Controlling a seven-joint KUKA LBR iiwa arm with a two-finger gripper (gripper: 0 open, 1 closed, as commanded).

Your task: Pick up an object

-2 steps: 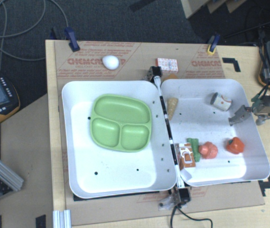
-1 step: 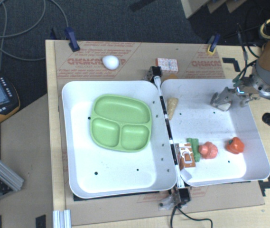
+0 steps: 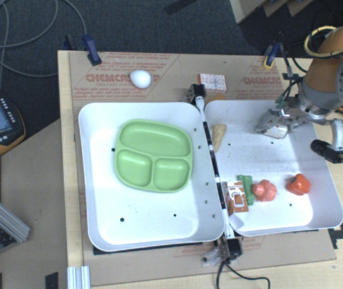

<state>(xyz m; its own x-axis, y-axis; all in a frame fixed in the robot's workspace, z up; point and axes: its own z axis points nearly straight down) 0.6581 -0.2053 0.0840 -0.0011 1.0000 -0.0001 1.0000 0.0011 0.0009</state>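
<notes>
From above, the grey arm with its orange band (image 3: 334,44) reaches in from the right, its two-finger gripper (image 3: 273,125) low over the far part of the right white bin (image 3: 316,218). I cannot tell how the gripper is set, and nothing shows in it.

Along that bin's near side lie a red tomato-like piece (image 3: 299,184), a pink rounded toy (image 3: 264,190), a green piece (image 3: 246,188) touching it, and a small orange-and-white packet (image 3: 237,198). A tan cone-shaped piece (image 3: 218,135) rests by the divider.

The left white bin (image 3: 96,221) bears a light-green three-compartment plastic plate (image 3: 154,155). Beyond the bins, on the cardboard, sit a white egg-shaped object (image 3: 140,78) and a small patterned box (image 3: 212,82).
</notes>
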